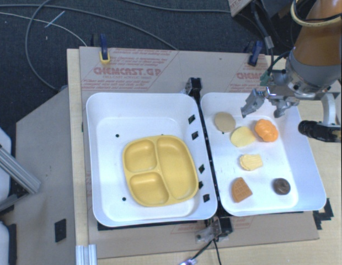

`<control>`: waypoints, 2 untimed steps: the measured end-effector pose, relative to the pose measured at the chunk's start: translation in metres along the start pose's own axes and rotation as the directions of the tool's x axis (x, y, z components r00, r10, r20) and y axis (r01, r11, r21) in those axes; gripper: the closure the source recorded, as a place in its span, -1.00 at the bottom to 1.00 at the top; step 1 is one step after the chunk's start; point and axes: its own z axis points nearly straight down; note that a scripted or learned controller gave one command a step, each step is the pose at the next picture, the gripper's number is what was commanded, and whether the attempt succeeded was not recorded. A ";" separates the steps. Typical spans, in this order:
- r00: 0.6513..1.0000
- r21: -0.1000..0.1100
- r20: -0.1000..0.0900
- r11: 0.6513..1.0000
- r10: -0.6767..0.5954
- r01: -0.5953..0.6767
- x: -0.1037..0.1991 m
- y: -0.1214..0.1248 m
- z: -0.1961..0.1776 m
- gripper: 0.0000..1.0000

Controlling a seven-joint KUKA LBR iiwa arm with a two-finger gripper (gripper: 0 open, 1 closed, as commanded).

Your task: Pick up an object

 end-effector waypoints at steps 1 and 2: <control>1.000 -0.014 0.001 1.000 -0.002 0.002 0.000 0.002 -0.008 -1.00; 1.000 -0.011 0.001 1.000 -0.002 0.002 0.005 0.001 0.034 -1.00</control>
